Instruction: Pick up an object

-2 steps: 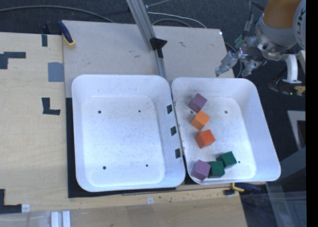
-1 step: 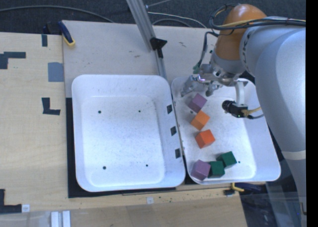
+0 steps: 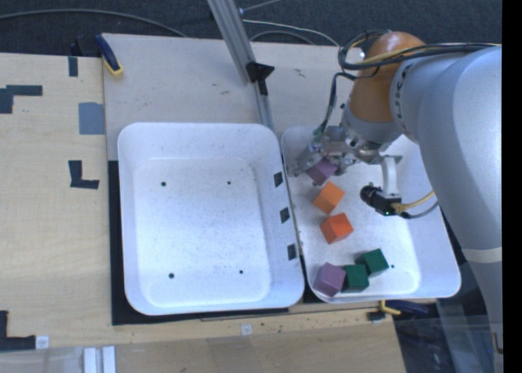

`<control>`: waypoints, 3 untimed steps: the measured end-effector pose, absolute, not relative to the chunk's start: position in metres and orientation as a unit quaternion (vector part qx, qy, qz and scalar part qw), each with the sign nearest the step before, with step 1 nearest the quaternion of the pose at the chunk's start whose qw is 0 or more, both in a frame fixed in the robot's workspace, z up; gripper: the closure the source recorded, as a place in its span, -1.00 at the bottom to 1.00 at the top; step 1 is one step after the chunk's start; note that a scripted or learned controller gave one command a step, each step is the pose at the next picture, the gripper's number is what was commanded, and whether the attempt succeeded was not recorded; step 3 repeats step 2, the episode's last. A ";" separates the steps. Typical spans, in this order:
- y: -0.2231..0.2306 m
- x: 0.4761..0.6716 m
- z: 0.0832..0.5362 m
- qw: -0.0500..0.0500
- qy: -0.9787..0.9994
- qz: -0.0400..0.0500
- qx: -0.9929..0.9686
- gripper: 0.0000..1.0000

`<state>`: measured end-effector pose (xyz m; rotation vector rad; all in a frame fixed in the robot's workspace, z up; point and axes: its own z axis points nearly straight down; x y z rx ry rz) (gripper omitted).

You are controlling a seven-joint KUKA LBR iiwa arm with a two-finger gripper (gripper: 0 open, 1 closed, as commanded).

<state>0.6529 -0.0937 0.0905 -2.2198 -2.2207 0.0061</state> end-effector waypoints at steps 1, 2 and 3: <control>-0.093 0.654 0.101 0.001 -0.708 0.001 -0.706 1.00; 0.003 0.634 0.197 -0.001 -0.710 -0.003 -0.704 1.00; 0.003 0.634 0.197 -0.001 -0.710 -0.003 -0.704 1.00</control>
